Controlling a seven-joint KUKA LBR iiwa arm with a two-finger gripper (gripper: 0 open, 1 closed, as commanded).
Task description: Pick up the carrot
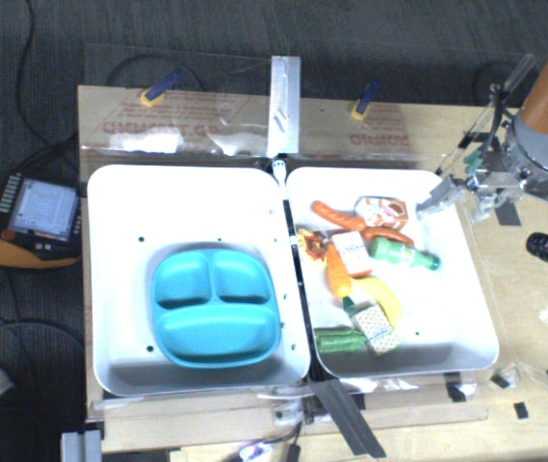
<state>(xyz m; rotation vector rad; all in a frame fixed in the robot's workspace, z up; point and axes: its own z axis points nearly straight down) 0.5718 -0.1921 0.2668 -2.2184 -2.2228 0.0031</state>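
Observation:
The carrot (pixel 336 273) is a short orange cone lying near the left wall of the right bin (pixel 466 306), its thick end partly under a small white and orange box (pixel 351 251). My gripper (pixel 456 203) hovers over the bin's upper right corner, well to the right of the carrot and apart from it. It is open with nothing between its fingers. The grey arm with its orange band (pixel 543 104) comes in from the right edge.
Around the carrot lie an orange-red sausage (pixel 336 216), a green bottle (pixel 399 254), a banana (pixel 385 298), a green vegetable (pixel 337 341) and a patterned box (pixel 376 327). The left bin (pixel 119 210) holds a blue divided plate (pixel 216 304).

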